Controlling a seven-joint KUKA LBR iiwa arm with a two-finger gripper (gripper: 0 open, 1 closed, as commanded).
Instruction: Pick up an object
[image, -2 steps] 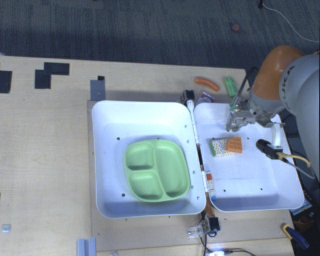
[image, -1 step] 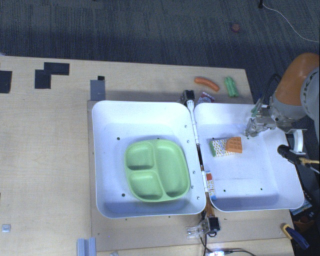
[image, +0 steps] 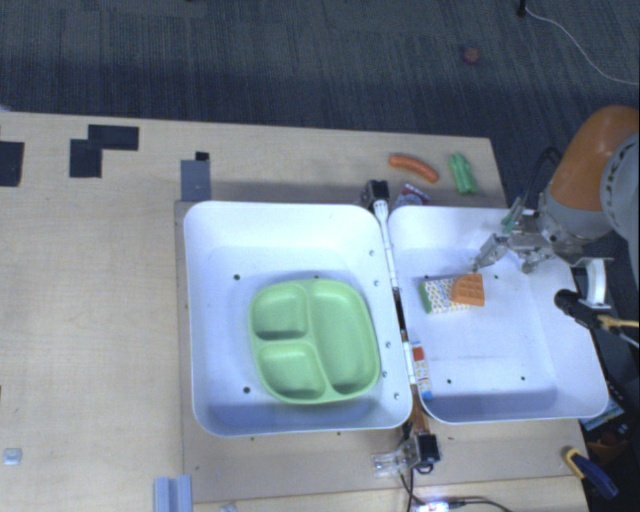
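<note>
Orange waffle-like piece (image: 467, 291), touching a speckled green-white block (image: 438, 296) near the right bin's (image: 500, 395) middle, probably light, stiff plastic, best pinched across its short sides; gripper (image: 508, 240) hovers near, finger state indiscernible.

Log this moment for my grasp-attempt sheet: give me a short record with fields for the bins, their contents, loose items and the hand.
left bin: holds a green divided plate
right bin: holds an orange waffle-like piece lying against a small patterned block
bench behind bins: orange sausage-shaped item, green item
hand: over the right bin's far right part, up-right of the orange piece, nothing seen in it
</note>
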